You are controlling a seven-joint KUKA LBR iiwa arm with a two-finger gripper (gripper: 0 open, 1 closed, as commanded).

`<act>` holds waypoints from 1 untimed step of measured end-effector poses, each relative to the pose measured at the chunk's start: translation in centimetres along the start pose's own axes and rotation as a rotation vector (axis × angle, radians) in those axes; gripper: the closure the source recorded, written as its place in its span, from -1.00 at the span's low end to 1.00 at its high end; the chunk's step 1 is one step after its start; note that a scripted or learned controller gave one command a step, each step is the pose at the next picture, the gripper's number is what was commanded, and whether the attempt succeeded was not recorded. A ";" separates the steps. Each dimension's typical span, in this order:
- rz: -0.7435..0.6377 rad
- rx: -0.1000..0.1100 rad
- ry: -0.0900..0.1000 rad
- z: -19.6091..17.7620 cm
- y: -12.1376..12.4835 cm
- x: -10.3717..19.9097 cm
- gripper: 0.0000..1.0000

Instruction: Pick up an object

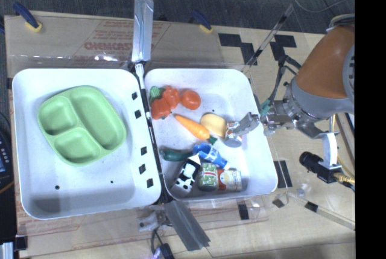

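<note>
Gripper point(236, 131) hangs over the right bin point(253, 95), just right of the lemon point(213, 124); we cannot tell its state. Left of the lemon lies a carrot point(192, 125), above it tomatoes point(174, 101). Below the lemon sit a blue item point(211, 153), can point(220, 179) and cow point(188, 176). Far left, a green tray point(81, 124) fills the left bin point(24, 191).

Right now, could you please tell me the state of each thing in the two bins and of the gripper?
green plate: lying flat in the left bin
carrot: lying on its side in the right bin
can: lying on its side
cow toy: by the can
gripper: low over the right bin, beside the yellow fruit
</note>
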State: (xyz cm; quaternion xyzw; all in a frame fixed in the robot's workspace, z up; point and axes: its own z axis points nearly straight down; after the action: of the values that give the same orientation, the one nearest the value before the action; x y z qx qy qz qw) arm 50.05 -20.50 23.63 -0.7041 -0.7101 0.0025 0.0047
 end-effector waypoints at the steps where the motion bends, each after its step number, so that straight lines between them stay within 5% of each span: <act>1: -0.351 0.001 0.000 7.2 4.3 4.7 -1.00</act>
State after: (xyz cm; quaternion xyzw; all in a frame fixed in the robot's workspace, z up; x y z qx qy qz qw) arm 54.21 -15.79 16.37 -0.5693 -0.8221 0.0021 0.0055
